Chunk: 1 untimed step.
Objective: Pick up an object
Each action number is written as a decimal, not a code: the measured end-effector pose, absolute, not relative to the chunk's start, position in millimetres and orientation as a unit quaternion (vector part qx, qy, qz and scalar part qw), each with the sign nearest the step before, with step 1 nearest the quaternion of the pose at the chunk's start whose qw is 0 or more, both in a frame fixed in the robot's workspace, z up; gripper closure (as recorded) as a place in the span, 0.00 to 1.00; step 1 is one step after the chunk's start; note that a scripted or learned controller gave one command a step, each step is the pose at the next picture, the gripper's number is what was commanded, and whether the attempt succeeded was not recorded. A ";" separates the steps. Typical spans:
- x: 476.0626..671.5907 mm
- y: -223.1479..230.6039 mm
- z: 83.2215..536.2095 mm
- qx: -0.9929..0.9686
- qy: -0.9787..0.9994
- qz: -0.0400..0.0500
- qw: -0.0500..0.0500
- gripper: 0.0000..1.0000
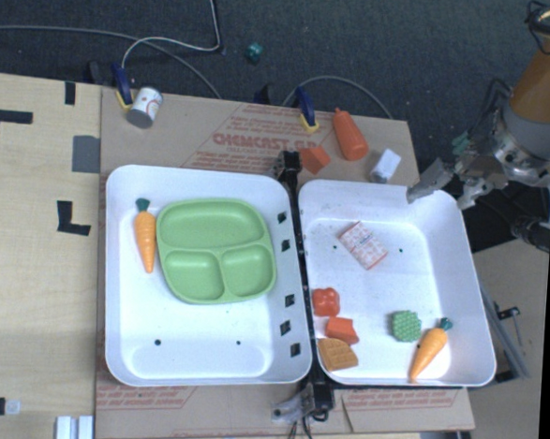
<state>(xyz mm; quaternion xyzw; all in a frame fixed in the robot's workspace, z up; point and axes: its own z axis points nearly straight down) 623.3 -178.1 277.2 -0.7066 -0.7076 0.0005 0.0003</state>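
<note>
Below, cardboard (252,142) underlies two white bins (121,278).

Robotics lab: clamped cardboard (262,138), cables (175,43), white bins (121,278), toy food.

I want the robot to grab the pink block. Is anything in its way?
Nothing visible is. The end effector hangs over the far right corner of the right bin, and the pink block lies alone on bare white floor toward the middle. The other toys lie along the bin's near side.
</note>
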 end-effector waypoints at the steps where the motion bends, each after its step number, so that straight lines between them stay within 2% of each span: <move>1: 589.8 -153.8 148.2 -0.707 -0.707 0.001 0.002 0.00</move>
